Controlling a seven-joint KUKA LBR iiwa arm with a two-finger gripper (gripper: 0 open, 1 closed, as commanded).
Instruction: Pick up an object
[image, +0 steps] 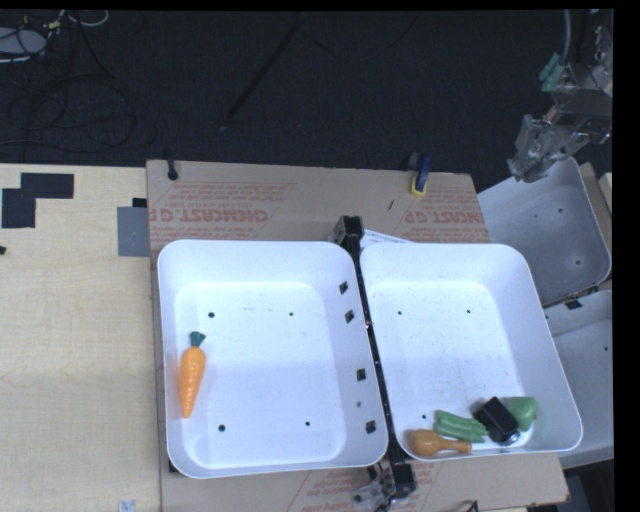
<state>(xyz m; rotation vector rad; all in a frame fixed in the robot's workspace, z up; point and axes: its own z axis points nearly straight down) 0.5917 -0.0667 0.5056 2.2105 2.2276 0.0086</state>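
An orange toy carrot (191, 372) with a green top lies near the left wall of the left bin (250, 260). In the near right corner of the right bin (450, 262) lie a tan pear-shaped toy (437, 443), a green pod-like toy (459, 426), a black block (497, 419) and a round green toy (523, 408), all close together. My gripper (532, 158) hangs high at the upper right, beyond the far right corner of the right bin and well away from every object. Nothing shows in it.
Both bins sit on a brown cardboard sheet (300, 205). A grey metal plate (545, 230) lies right of the right bin, under the gripper. A blue and yellow clip (420, 174) stands at the cardboard's far edge. A black divider strip (362, 340) joins the bins.
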